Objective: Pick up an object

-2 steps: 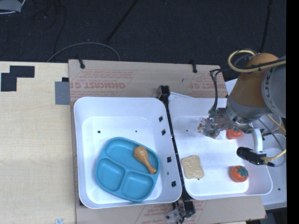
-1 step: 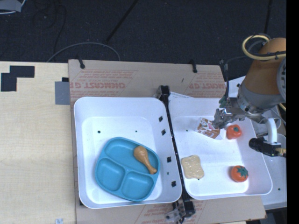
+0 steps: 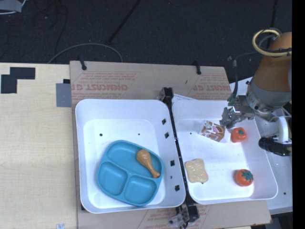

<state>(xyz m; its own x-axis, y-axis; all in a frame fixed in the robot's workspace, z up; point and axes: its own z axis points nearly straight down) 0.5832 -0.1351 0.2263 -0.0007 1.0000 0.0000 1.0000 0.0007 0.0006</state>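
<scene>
The right bin [image 3: 267, 194] holds a patterned snack packet [image 3: 212, 130], a red tomato [image 3: 238, 135], a second tomato [image 3: 243, 177] nearer the front, and a beige cracker-like piece [image 3: 196, 171]. My gripper [image 3: 228, 118] hangs over the bin's far right part, between the packet and the upper tomato, close above both. Nothing shows between its dark fingers. In the left bin [image 3: 86, 128], a blue divided plate [image 3: 114, 180] carries a tan chicken drumstick [image 3: 148, 162].
A black divider clamp [image 3: 172, 142] runs between the two bins. Cardboard [image 3: 124, 80] lies under and behind them. The arm's grey body [image 3: 271, 80] looms over the right bin's far right corner, and a black fixture [image 3: 275, 146] sits at the right rim.
</scene>
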